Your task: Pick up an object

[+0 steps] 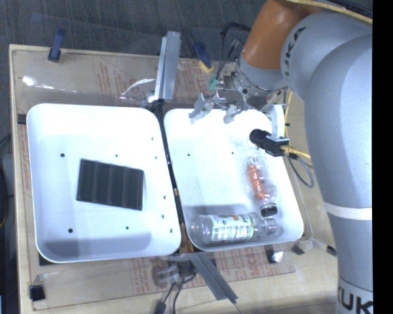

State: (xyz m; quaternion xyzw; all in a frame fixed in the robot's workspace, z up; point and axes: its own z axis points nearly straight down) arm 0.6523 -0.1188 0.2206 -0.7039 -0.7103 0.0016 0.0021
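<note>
My gripper (214, 110) hangs over the far edge of the right bin (203, 169), its two fingers spread open with nothing between them. A clear plastic bottle (232, 227) with a green label lies on its side along the bin's near wall. A smaller clear bottle (260, 182) with orange contents and a dark cap lies lengthwise by the right wall. A black flat ridged pad (111, 184) rests in the middle of the left bin (52, 136). The gripper is well above and apart from all of them.
A metal divider post (167, 64) rises between the bins at the back. A black cable connector (267, 141) sticks out from the arm over the right bin. The large grey arm body (334, 110) covers the right side.
</note>
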